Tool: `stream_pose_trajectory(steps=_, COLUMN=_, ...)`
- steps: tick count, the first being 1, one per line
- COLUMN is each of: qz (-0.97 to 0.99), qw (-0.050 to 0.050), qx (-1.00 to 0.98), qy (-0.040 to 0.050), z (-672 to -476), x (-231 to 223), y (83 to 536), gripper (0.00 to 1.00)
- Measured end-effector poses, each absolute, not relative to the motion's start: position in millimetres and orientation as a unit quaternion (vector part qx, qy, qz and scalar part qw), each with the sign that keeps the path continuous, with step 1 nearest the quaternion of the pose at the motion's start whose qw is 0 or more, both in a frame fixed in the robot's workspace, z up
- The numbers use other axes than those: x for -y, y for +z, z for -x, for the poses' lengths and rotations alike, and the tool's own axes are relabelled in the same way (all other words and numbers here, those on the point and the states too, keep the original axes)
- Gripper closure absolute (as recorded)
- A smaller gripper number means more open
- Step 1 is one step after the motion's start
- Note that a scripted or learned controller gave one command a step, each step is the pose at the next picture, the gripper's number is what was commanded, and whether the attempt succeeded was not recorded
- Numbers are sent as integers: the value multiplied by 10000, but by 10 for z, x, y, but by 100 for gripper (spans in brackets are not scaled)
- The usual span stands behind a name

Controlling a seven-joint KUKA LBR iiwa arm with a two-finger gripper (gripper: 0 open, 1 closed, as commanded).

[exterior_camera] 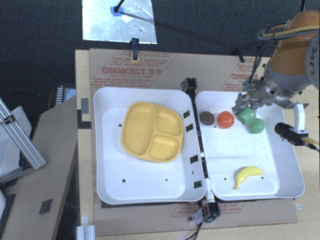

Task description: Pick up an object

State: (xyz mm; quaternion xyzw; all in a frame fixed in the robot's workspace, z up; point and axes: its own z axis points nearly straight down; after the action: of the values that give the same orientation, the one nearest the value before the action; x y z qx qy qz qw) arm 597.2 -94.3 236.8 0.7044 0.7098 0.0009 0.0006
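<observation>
Camera view: right bin (285, 149) holds a brown ball (206, 117), tomato (225, 119), green object (250, 120) and banana (247, 175). Gripper (243, 105) sits low over the green object's upper end, partly hiding it; finger state cannot be told. Left bin (107, 149) holds a yellow tray (152, 131).

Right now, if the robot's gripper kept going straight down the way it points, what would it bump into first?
Probably the green object. The gripper sits at its upper left end in the right bin, pointing downward. The red ball is off to the side. Depth is hard to judge from this slanted view.
</observation>
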Motion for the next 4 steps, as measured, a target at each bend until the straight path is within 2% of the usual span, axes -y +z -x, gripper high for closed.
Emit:
stream_pose_trajectory(steps=1, qz=-7039, qw=10, qx=-7103, qy=13, z=-6155, x=334, y=2331, gripper=100)
stream_pose_trajectory(steps=2, qz=-7046, qw=9, qx=-7096, qy=9, z=-6256, x=-187, y=2212, gripper=100)
stream_pose_trajectory(steps=3, qz=-7037, qw=8, qx=-7105, qy=23, z=-6476, x=-787, y=2231, gripper=100)
stream_pose_trajectory(steps=4, qz=-7049, qw=9, qx=-7093, qy=11, z=-6503, x=-1033, y=2207, gripper=100)
